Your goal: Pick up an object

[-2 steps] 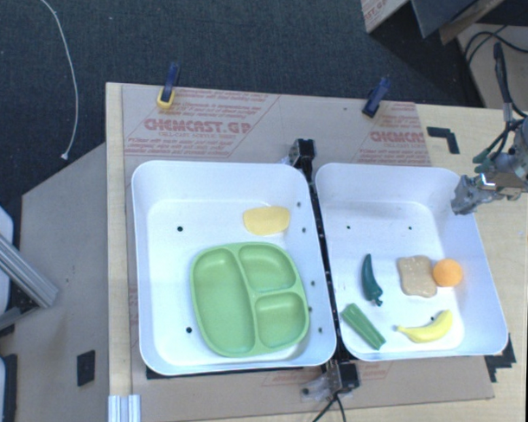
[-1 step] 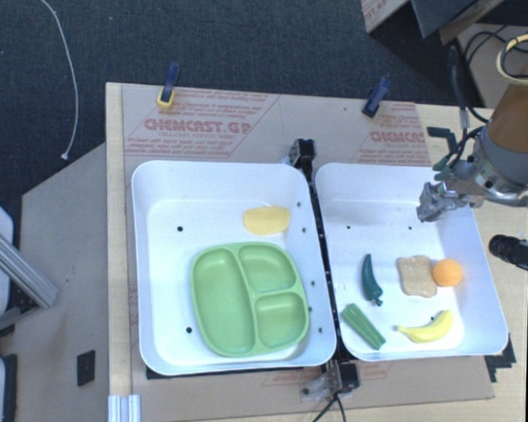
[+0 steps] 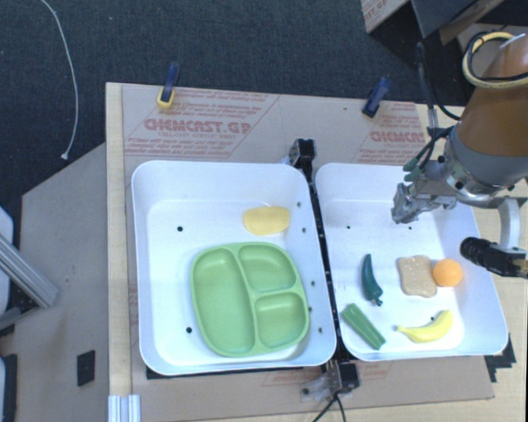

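Robot lab: clamped board (image 3: 250,119), twin white bins (image 3: 152,193), loose cable (image 3: 54,34).

Tabletop on dark carpet, seen from above.
A brown board (image 3: 276,120) printed with red lettering covers the tabletop, clamped at its far edge by a yellow-tipped clamp (image 3: 168,87) and a blue clamp (image 3: 376,96). Dark blue-grey carpet (image 3: 210,31) surrounds it; a thin white cable (image 3: 69,60) curves across the floor left.

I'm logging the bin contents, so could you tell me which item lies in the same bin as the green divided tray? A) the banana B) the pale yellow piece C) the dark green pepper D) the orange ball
B: the pale yellow piece lies in the left bin just beyond the green divided tray, while the banana, orange ball and dark green pepper all lie in the right bin.
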Controlling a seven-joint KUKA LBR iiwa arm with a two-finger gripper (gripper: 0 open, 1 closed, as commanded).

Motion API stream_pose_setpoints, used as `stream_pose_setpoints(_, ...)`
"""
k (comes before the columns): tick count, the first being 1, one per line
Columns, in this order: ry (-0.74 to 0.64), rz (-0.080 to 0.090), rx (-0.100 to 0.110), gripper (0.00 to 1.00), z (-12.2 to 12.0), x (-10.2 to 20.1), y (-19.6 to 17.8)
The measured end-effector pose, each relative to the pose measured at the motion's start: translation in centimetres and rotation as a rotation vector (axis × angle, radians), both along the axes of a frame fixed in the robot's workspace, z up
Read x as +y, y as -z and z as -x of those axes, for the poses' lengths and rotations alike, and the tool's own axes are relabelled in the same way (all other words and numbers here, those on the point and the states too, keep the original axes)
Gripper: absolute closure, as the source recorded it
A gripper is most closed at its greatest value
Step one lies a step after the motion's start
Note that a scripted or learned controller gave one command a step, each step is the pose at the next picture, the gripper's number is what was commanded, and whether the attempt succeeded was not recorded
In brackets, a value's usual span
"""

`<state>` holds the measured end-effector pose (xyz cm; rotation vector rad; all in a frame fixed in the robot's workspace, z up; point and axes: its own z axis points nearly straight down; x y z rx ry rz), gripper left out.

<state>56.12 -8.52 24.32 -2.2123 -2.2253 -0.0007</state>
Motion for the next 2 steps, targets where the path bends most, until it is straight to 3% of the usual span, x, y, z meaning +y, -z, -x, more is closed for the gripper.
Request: stream_pose_setpoints(2, 0.000, 0.000, 0.001, 1.00, 2.2, 11.4, 0.4)
